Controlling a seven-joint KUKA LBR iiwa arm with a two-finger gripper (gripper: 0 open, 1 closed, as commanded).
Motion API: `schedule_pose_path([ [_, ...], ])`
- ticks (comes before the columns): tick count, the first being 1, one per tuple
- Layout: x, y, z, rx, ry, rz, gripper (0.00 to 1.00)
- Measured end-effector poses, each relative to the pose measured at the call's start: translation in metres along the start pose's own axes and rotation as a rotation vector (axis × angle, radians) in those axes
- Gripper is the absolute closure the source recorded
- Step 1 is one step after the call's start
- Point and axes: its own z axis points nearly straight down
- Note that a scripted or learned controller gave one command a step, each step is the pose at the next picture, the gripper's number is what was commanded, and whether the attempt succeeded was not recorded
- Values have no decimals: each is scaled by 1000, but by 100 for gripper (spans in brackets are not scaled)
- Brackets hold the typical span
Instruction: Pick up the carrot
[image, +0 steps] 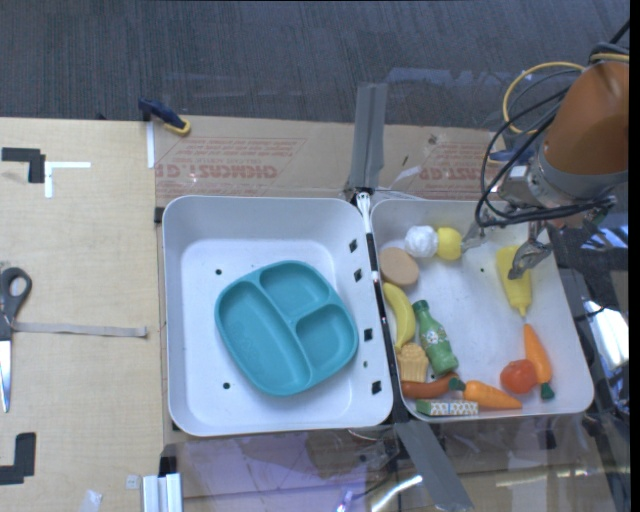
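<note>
So: gripper (500, 250) hovers over upper right of right bin (575, 330), carrot (537, 352) untouched.
You see the arm (590, 110) reach in from the frame's right edge, jaws spread apart with nothing between them, one finger (522, 258) just above a yellow banana-like piece (518, 288). Carrot lies below it near the bin's right wall, a smooth orange taper, green stub at its lower end, touching the round tomato (518, 376). A second orange carrot-like piece (492, 396) lies along the bottom edge. Likely all toys, hard glossy plastic, dumped loose so they crowd together. Left bin (190, 400) holds a teal divided plate (287, 328).
</note>
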Motion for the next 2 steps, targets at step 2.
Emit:
schedule_pose_path([
  [2,65,83,25,-7,13,-618,0],
])
